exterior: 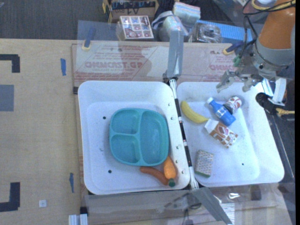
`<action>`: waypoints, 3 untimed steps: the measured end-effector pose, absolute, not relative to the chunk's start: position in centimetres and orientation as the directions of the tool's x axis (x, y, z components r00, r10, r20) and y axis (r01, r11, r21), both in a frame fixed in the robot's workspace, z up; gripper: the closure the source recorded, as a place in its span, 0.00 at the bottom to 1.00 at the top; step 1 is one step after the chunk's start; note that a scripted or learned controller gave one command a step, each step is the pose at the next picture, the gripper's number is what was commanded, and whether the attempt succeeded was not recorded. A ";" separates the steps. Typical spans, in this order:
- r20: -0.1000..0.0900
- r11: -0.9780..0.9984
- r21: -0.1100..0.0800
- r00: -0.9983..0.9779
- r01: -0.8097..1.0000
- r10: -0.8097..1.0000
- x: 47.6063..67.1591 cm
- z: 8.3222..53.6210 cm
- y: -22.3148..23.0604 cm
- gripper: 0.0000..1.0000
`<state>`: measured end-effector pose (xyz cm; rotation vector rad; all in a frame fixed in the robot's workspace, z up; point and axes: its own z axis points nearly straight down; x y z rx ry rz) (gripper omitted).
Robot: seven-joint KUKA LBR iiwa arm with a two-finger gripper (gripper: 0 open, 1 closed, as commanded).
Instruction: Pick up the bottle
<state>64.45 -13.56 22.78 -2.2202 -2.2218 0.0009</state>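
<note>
The bottle (220, 111) lies on its side in the right bin (267, 163), blue with a white cap toward the far-left end, touching a small can (234, 102) at its right. A banana (193, 113) lies just to its left and a carton (221, 134) just in front. The claw (240, 81) hovers over the bin's far rim with its fingers spread and nothing between them, apart from the bottle. A sponge (204, 162) sits nearer the front. The left bin (93, 172) holds a teal tray (138, 137) (three compartments) and a carrot (157, 174).
</note>
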 end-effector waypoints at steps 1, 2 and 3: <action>-0.001 0.203 0.002 -0.203 0.979 0.979 66.7 9.1 -13.9 0.00; -0.003 0.203 0.004 -0.203 0.979 0.979 66.8 10.2 -13.9 1.00; -0.001 0.174 0.001 -0.174 0.985 0.985 66.7 24.0 -8.3 1.00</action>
